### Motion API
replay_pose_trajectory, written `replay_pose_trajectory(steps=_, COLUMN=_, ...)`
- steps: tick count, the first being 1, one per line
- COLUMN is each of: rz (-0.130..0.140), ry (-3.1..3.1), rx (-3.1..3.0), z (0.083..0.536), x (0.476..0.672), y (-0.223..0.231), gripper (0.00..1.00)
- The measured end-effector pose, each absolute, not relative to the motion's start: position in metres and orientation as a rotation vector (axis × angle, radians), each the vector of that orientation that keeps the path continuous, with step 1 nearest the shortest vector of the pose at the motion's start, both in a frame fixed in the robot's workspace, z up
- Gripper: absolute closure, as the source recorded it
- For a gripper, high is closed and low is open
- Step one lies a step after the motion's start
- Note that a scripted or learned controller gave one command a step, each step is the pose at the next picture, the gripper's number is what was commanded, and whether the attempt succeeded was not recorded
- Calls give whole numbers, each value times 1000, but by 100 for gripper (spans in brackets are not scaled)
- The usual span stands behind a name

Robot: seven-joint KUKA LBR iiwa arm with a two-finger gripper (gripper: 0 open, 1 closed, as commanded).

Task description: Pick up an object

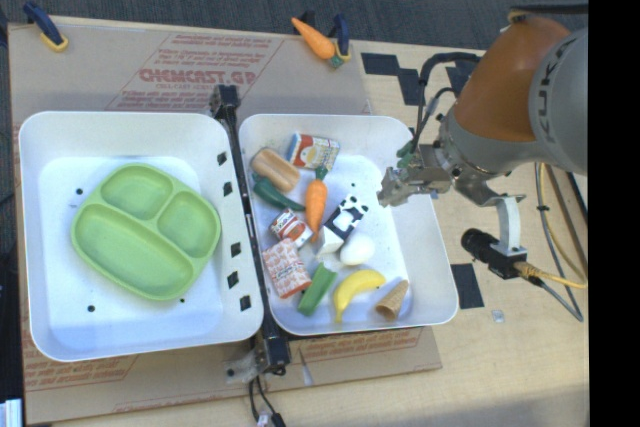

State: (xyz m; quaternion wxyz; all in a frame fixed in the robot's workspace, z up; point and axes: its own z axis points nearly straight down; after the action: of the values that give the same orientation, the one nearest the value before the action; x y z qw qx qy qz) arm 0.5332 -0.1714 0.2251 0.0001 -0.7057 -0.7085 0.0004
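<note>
The end effector [392, 187] hovers at the right bin's [432, 245] three-o'clock rim; I cannot tell how it is set, and nothing shows in its grip. Nearest, at its seven o'clock, lies the black-and-white toy [347, 214] beside a white egg [357, 249]. Both look light, stiff and likely slick; the toy's flat sides should grip better than the rounded egg.

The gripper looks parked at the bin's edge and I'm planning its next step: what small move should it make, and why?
Probably shift the gripper a little leftward, over the toys. It sits at the right bin's right rim with nothing visibly held, while the black-and-white carton and white egg lie just inside.
</note>
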Motion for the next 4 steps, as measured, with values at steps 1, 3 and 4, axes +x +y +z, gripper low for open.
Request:
replay_pose_trajectory(steps=1, rz=0, ry=-2228, rx=-2215, z=247, x=646, y=-210, gripper=100)
replay_pose_trajectory(steps=3, rz=3, ry=-2226, rx=-2214, z=247, x=561, y=-211, gripper=0)
replay_pose_trajectory(steps=4, rz=0, ry=-2227, rx=-2215, z=104, x=584, y=-208, gripper=0)
